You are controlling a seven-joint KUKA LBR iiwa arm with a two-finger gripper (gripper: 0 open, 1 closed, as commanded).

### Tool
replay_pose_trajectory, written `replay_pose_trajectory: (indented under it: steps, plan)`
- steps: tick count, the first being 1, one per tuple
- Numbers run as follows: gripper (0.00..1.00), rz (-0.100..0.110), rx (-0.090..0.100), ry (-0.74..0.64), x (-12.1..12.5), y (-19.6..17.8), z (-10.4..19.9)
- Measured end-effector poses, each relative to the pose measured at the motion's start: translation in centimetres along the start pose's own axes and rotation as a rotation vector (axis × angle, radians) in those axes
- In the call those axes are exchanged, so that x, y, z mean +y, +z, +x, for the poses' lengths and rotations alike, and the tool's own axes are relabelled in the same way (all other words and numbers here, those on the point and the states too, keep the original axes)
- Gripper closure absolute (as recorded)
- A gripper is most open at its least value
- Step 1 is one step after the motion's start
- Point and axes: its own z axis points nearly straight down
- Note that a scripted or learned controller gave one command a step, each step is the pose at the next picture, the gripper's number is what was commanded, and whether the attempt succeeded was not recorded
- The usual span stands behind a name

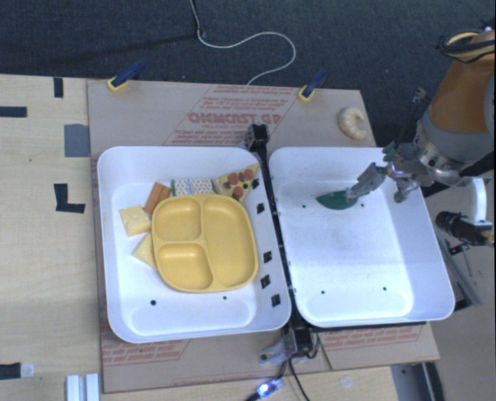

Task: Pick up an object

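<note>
Claw (354, 192) reaches down at a slant from the right bin's (415, 307) far right corner, its tip touching a small dark green object (335, 200) lying near the bin's far edge. Whether it is apart or together I cannot tell from my view. Grey arm (448, 132) leans in over the bin's right rim.

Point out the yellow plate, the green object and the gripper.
yellow plate (204, 242): camera view, middle of the divided dish, left bin.
green object (335, 200): camera view, its centre, right bin.
gripper (358, 188): camera view, at its fingertips, beside the green object.
</note>
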Motion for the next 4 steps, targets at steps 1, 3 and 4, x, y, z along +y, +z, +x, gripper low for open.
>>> replay_pose_trajectory:
  steps: [1, 3, 4]
  plan:
    - [0.0, -0.013, -0.002, -0.003, 0.3, -0.8, 0.0]
    - [0.0, -0.007, -0.001, -0.004, -0.2, 12.1, -0.2]
    - [0.0, -0.013, -0.004, -0.004, -0.1, 13.7, -0.1]
